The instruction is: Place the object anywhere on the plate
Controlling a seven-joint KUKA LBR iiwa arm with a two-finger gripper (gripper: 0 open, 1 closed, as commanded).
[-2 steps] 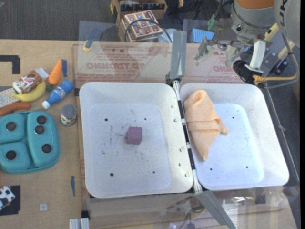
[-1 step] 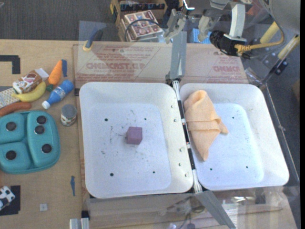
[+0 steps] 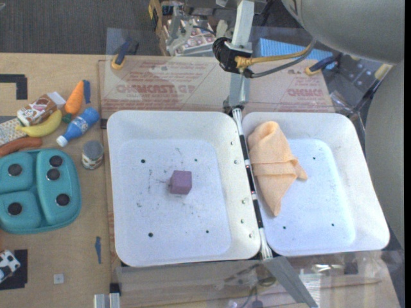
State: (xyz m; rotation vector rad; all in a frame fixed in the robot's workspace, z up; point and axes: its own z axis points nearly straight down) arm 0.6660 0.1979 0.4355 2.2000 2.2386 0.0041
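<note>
The purple cube (image 3: 180,182) lies loose near the middle of the left bin (image 3: 128,130). Right of that bin, an orange cloth (image 3: 273,164) sits crumpled in the right bin (image 3: 347,172). The arm (image 3: 347,11) hangs beyond the left bin's far edge, well apart from the cube; its grip cannot be told.

Even, fairly bright light falls from above. My two white bins (image 3: 128,124) wash out a little, with only soft, faint shadows beside the purple block (image 3: 180,182) and under the orange cloth (image 3: 273,165). My arm (image 3: 350,11), close to the lens, looks blurred; the picture is slightly grainy.
</note>
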